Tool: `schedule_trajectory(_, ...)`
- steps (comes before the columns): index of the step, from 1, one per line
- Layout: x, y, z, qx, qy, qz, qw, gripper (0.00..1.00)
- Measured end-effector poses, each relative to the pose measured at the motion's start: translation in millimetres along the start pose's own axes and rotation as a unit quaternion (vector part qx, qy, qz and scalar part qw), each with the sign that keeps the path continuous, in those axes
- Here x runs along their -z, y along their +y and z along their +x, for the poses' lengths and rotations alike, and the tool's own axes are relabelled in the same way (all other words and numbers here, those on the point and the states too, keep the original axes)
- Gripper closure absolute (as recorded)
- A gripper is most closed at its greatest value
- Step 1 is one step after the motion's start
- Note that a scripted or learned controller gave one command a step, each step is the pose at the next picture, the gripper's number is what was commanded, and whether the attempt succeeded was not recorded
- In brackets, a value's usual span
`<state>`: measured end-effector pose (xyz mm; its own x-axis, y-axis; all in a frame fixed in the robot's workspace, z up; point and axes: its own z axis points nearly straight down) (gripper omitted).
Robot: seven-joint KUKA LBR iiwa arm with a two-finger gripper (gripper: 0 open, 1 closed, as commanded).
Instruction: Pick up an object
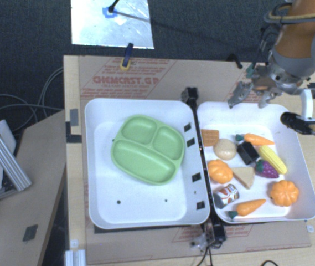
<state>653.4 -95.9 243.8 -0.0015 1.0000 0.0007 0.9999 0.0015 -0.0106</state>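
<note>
Grey metal, the gripper (249,101) hangs over the far rim of the right bin (229,118) with its two fingers spread apart; nothing lies between them and they touch nothing. The orange-banded wrist rises behind it toward the upper right.

Both white bins sit side by side on a cardboard sheet (140,73) printed with red letters, and dark carpet (24,37) lies beyond the bench. A shiny foil square (99,21) rests on that carpet; an aluminium frame (2,154) and loose cables (41,101) stand at the left.

All the loose items are in the right bin, nearer the camera than the gripper. A cracker (210,136) lies beside a pale bun (225,148), with a carrot (258,139) just past a black block (247,153). A corn cob (273,159) touches purple grapes (267,170). Closer still sit an orange fruit (220,171), a bread wedge (244,177), a can (226,194), a second carrot (250,206) and a pumpkin (284,193). They lie crowded, many touching. The left bin (107,204) carries a green plate (148,148) with three compartments.
</note>
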Motion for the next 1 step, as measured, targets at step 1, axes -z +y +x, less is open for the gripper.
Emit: schedule_trajectory(1, 7.9, 2.0, 0.2, 0.001, -0.001, -0.006, 1.0, 0.0)
